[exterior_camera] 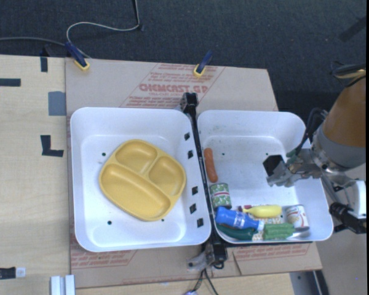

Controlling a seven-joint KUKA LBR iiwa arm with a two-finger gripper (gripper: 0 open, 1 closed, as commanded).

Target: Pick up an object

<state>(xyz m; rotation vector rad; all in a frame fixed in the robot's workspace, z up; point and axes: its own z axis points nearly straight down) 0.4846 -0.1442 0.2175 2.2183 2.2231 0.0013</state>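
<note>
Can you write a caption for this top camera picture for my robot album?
Gripper over the right bin of toy food, yellow tray in the left bin.

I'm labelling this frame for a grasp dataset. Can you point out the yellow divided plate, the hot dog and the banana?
yellow divided plate (142,179): camera view, on its central ridge.
hot dog (210,165): camera view, mid-length of the sausage.
banana (264,211): camera view, middle of the fruit.

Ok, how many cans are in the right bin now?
2: a green-labelled can beside the divider, and a red-and-white can near the bin's right front corner. Others may be hidden in the pile.
</note>
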